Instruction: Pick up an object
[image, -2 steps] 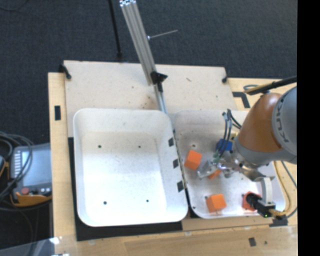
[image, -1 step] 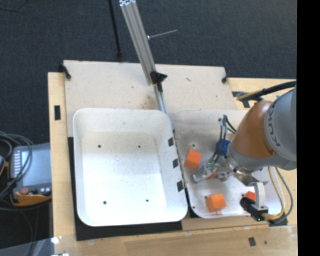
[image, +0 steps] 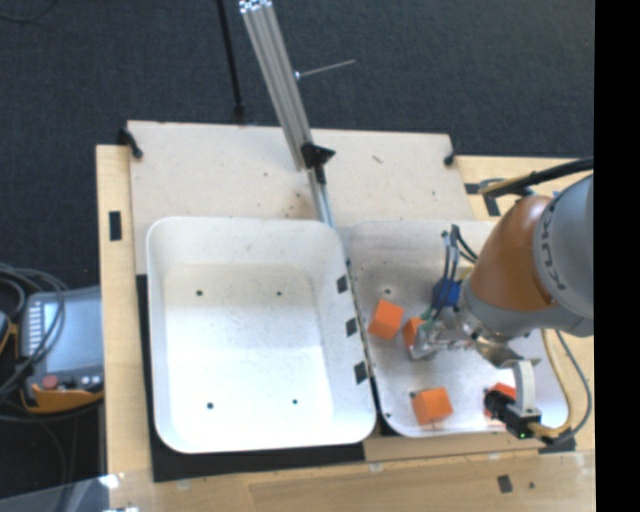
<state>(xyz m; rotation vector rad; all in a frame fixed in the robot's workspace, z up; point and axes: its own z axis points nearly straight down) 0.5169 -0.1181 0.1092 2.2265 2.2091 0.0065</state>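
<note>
Gripper (image: 428, 338) metalwork sits low in the right bin (image: 400, 260), under the grey arm's orange band (image: 510, 265); whether it is open or closed I cannot tell, since the wrist hides most of it. An orange piece (image: 409, 331) shows pressed against its left side, possibly a block it touches, though the view is too poor to say it is held. Just left of that lies an orange cube (image: 386, 319), matte and blocky, tilted on the speckled white floor. Below the gripper, near the bin's front wall, rests a second orange cube (image: 432, 405), flat-faced and square. Further left, across the shared rims, is the left bin (image: 170, 250), shallow, rounded at the corners, smooth white plastic with dark specks.
</note>
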